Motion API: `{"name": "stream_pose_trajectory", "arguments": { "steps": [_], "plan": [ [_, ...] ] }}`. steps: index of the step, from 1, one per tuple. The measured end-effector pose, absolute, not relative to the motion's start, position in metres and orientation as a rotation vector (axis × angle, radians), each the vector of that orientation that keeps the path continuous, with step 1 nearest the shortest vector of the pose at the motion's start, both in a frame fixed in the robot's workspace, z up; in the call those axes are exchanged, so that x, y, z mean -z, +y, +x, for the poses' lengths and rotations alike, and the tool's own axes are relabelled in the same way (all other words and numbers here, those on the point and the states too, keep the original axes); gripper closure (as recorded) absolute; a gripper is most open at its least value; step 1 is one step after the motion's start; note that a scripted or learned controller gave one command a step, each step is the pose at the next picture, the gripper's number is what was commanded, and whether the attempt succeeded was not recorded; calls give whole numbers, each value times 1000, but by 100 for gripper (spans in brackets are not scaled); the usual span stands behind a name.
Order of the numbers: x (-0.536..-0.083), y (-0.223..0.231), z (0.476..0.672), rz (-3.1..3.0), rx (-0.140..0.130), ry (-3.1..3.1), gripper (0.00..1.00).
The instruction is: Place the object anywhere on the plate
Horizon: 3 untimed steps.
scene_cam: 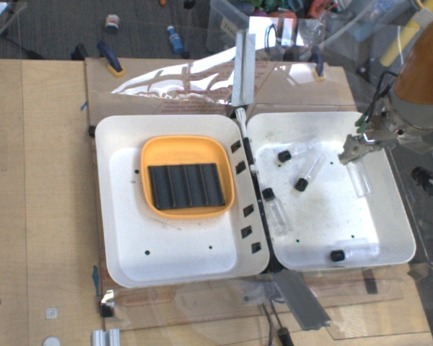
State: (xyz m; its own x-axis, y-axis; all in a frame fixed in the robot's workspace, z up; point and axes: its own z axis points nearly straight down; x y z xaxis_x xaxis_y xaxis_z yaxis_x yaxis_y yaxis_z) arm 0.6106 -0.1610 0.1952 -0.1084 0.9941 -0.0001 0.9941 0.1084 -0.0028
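Hovering over the right bin (397,215), the end effector (351,152) sits near clear tubes (309,173); grip unclear; plate (187,148) far left.

Two shallow white bins sat side by side on the surface (36,193). The left bin (123,254) held an orange plate (153,153) with a dark ribbed block (186,186) lying flat on it. The right bin (390,236) held several clear tubes with black caps: one (309,173) tilted near the middle, one (274,207) beside the divider, one (353,252) along the near wall. The end effector (352,150) hovered over the right bin's far right part, just above another clear tube (359,182).
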Motion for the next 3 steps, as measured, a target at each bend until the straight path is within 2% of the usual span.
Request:
{"name": "stream_pose_trajectory", "arguments": {
  "steps": [1, 2, 3],
  "plan": [
    [-258, -213, 668, -2137, -2, -2304, 100],
    [-376, -221, 669, -2141, -2, -2301, 100],
    [-434, -221, 669, -1806, 0, -2578, 100]
  ]
}}
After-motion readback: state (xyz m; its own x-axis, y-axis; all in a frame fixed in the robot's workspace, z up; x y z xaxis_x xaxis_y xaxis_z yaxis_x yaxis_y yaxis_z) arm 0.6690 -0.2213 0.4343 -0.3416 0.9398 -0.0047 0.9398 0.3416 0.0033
